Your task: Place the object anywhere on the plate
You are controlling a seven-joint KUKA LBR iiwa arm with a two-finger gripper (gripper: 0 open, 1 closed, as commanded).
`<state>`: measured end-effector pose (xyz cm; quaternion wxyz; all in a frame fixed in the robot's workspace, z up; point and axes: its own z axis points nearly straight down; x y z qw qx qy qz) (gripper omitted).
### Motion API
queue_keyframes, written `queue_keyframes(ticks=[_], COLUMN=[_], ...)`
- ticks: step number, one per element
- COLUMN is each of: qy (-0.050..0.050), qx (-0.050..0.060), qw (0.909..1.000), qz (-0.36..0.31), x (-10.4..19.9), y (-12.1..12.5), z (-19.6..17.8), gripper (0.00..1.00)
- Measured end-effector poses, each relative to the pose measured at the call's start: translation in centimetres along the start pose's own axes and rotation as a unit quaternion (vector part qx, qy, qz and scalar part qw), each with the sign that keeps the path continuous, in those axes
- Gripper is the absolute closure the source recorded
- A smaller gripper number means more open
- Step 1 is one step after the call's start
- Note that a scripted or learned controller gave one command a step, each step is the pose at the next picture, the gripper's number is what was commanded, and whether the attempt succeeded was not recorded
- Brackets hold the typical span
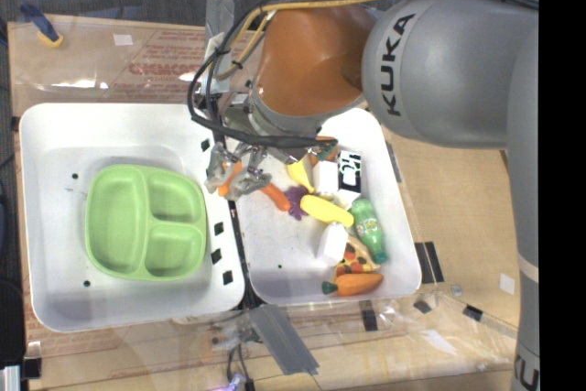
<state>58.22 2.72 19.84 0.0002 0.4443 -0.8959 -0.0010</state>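
Fingers [220, 168] of the gripper [234, 177] stand a little apart, tips down, just off the right edge of the green plate [110, 224], above the ridge where the two bins meet. An orange carrot toy [275, 194] lies with one end under those tips; whether they touch it I cannot tell, and it rests on the floor of the right bin [275, 263], just right of the plate. The plate lies flat in the left bin [37, 137], with bare white floor on every side of it, widest on its far-left and top sides. Farther right of the plate, past the carrot toy, a yellow banana toy [327, 210], a green bottle [366, 229] and other small toys crowd together. The arm [430, 69] hangs over the bin's upper edge, up and right of the plate.
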Motion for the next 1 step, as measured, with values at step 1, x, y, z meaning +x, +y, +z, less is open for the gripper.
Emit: queue_keyframes(ticks=[1], qy=[0.000], qx=[0.000], qw=[1.0000], qz=[0.001], x=[0.06], y=[-0.06], z=[0.00], gripper=[0.00])
